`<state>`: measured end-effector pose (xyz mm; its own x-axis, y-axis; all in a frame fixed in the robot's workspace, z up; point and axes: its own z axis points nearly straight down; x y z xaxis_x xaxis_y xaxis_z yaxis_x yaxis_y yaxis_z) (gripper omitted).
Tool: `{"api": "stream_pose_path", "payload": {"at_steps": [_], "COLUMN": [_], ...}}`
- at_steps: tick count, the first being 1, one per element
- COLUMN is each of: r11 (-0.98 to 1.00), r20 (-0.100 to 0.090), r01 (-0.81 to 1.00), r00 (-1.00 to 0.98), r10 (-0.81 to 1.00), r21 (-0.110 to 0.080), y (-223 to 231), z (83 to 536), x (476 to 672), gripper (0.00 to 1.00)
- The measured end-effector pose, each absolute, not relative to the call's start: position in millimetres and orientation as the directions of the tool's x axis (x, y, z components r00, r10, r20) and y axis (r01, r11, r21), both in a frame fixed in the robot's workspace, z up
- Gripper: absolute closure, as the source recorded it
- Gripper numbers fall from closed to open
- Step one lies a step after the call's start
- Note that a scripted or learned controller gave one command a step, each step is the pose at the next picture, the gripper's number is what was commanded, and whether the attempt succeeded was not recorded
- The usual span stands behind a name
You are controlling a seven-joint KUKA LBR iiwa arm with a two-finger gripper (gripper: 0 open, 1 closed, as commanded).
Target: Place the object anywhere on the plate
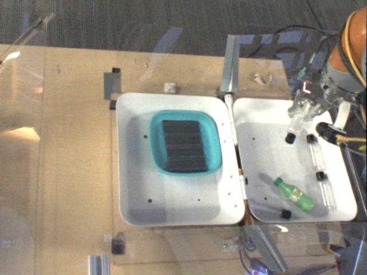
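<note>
In the right bin, a green bottle lies near the front. The gripper hovers with fingers spread, grasping nothing. A teal plate sits in the left bin.

The wooden bench bears two white bins side by side, left bin and right bin.

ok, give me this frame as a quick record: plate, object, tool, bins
plate: teal plate, in left bin, dark ridged block lying on it
object: green bottle, lying on its side in right bin, near the front
tool: tool over the right bin's back area, apart from the bottle, holding nothing visible
task state: bottle not yet on plate
</note>
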<state>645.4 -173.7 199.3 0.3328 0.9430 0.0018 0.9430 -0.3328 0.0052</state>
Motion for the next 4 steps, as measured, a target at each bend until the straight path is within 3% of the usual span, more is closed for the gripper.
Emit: {"api": "stream_pose_path", "payload": {"at_steps": [1, 2, 3, 4], "r11": [-0.175, -0.095, 0.14, 0.14], "r20": [0.001, 0.001, 0.0, 0.0], "r01": [0.985, 0.995, 0.99, 0.99], "r00": [0.175, 0.095, -0.14, -0.14], "r10": [0.985, 0.996, 0.99, 0.99], "r21": [0.004, 0.007, 0.007, 0.007], "y": [-99.9, -50.7, -8.3, -8.7], "z": [169.6, 193.3, 202.5, 202.6], "x": [585.9, 584.9, 602.9, 602.9], "gripper": [1.0, 1.0, 1.0, 0.0]}}
